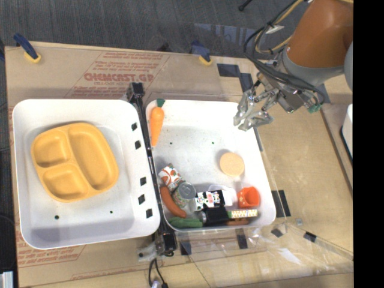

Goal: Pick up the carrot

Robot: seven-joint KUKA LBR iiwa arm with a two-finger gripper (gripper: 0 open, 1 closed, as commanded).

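Against the right bin's (207, 110) far-left corner lay the single carrot (156, 122), long axis along the left wall, leaf end farthest, well apart from the lone gripper (249, 116) hovering over the far-right corner, empty, fingers looking slightly spread; one yellow tray (74, 160) sat in the left bin (24, 179).

Even bright light, soft shadows, slight blur

Colours in the two white bins (78, 236)

Orange carrot (156, 122) with a green top; yellow divided plate (75, 161); pale tan disc (231, 164); orange cup (249, 197); black-and-white patterned box (210, 198) beside the cup.
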